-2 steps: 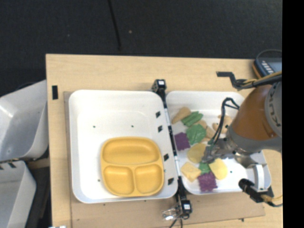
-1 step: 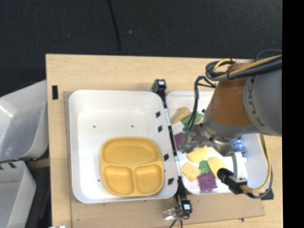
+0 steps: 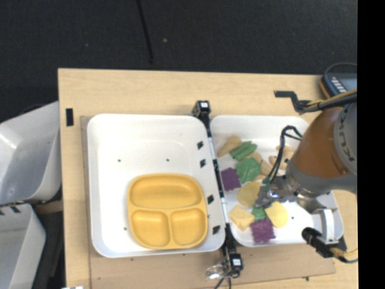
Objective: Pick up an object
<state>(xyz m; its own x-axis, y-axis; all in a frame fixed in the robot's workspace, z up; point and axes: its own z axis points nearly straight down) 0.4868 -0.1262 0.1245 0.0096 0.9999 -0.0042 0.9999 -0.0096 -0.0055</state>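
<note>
Looking down from the camera view, the gripper [image 3: 264, 198] sits low in the right bin [image 3: 296, 238], amid a heap of small flat pieces; whether its jaws are apart or together I cannot tell, as the wrist hides them. Just beside it lie a green piece [image 3: 248, 170], a purple square [image 3: 230, 177], a pale yellow piece [image 3: 248, 192], a bright yellow round [image 3: 277, 215] and a purple textured block [image 3: 262, 230]. They look light, foam-like or soft plastic, matte, likely to give a little and slide over one another. A grip across opposite edges of a lone piece such as the purple textured block seems safest. The left bin [image 3: 102, 161] bears a glossy yellow divided tray [image 3: 166, 211], rigid, with rounded compartments.
</note>
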